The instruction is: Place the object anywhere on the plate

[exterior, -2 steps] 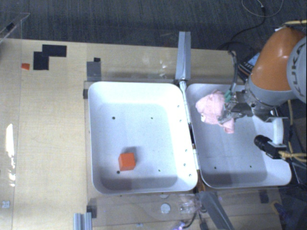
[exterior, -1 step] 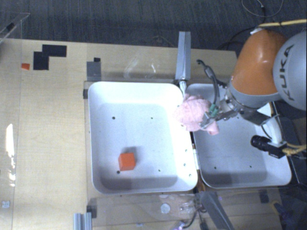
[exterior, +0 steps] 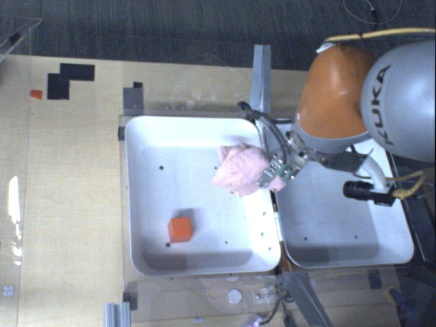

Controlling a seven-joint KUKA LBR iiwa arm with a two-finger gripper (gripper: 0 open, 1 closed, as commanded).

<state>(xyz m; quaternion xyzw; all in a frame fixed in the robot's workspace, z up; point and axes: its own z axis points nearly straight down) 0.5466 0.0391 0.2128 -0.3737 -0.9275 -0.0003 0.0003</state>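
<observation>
A small orange-red cube [exterior: 180, 229] rests on the floor of the left bin [exterior: 146, 182], toward its front left. A pale pink, crumpled-looking plate-like thing [exterior: 238, 169] lies at the right side of the same bin, against the wall. The gripper [exterior: 274, 174] hangs over the divide between the two bins and touches or overlaps the pink thing's right edge. The grey arm with its orange band [exterior: 334, 94] covers the area behind the gripper. The cube sits well apart from the gripper, to its lower left.
The right bin [exterior: 347, 237] lies under the arm, and a black cable fitting [exterior: 368, 191] juts over it. A grey upright post [exterior: 261, 73] stands behind the bins. Black and orange markers [exterior: 65, 80] sit on the wooden bench at the far left.
</observation>
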